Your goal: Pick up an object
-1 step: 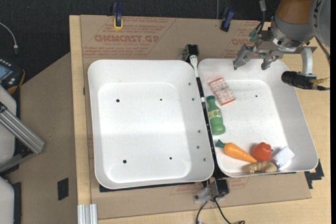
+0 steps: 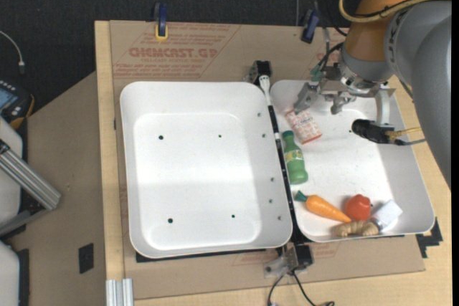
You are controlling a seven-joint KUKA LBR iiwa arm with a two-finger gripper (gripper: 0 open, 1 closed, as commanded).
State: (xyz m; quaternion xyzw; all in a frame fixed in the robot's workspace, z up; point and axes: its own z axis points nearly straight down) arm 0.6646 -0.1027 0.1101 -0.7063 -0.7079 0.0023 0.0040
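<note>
Carton: small red-and-white printed carton (image 2: 304, 125) — lying flat, tilted, far end of right white bin (image 2: 409, 175).
Bottle: green plastic bottle (image 2: 293, 157) — on its side along that bin's left wall.

Grey arm (image 2: 423, 46) with an orange band (image 2: 376, 18), yellow-edged cable loops, and a metal pincer (image 2: 320, 98).

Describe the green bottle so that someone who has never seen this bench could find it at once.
Take the right-hand bin of the two white bins. Along its left wall, beside the divider, lies the green bottle, below the small pink-and-white packet. It is the only green item; the carrot and tomato nearby are orange and red.
</note>
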